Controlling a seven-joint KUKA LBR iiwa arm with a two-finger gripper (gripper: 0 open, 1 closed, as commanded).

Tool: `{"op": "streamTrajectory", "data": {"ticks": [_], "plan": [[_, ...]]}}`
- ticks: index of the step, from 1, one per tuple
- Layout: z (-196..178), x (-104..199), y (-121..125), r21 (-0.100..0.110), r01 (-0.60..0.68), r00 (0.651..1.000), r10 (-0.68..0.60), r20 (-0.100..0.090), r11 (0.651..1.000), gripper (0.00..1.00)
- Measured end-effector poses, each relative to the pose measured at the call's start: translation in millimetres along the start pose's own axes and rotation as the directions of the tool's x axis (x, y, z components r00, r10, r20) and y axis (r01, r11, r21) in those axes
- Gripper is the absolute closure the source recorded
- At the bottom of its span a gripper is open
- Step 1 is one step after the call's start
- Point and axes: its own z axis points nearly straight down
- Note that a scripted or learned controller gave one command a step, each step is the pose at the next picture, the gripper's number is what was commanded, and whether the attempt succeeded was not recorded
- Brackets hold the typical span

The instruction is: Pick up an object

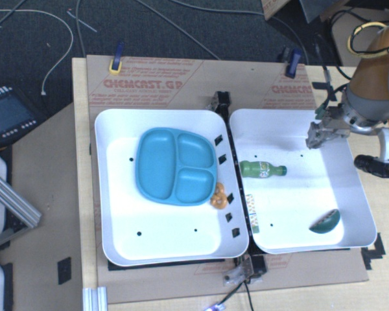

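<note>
Tool (pixel 316 137) above right bin (pixel 292 238) (green bottle (pixel 262 170) nearby).

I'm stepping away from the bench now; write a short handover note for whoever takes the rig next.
Pincer: over the right white bin's upper right part, nothing seen in it; finger state unclear.
Right bin: green plastic bottle lying on its side near the left wall; teal bowl-like piece at the lower right.
Left white bin: blue divided plastic plate, small orange-brown object at its lower right edge.
Done: nothing lifted.
Left: pick up one object.
</note>
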Motion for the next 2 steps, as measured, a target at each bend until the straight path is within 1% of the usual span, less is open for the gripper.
{"op": "streamTrajectory", "data": {"ticks": [1,2], "plan": [[-47.0,-0.2,8.9,-0.003,-0.002,1.000,0.002,0.002,1.000,1.00],[-66.7,-0.4,9.9,-0.002,-0.002,1.000,0.002,0.001,1.000,1.00]]}}
